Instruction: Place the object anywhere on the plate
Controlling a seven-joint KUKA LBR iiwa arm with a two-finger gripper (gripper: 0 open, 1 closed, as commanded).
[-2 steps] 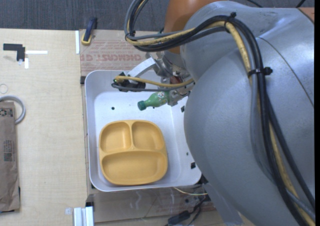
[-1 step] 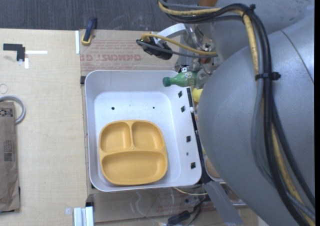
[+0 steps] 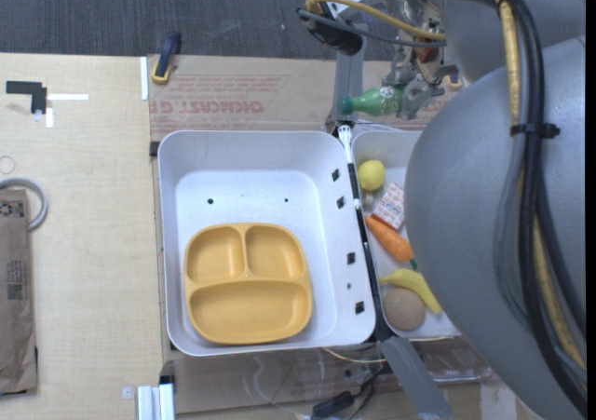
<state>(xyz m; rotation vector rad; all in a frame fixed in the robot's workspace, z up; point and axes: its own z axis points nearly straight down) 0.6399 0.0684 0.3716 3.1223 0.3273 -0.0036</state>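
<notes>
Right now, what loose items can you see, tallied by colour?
Yellow: 2, lemon and banana
Orange: 1, carrot
Green: 1, bottle at the gripper
Tan: 1, round item
Red and white: 1, packet
Total: 6, beside the yellow plate.

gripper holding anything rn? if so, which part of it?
Yes: the gripper is clamped on a green bottle, held at its right end. The bottle lies roughly horizontal above the bins' far edge, not yet over the yellow plate.
</notes>
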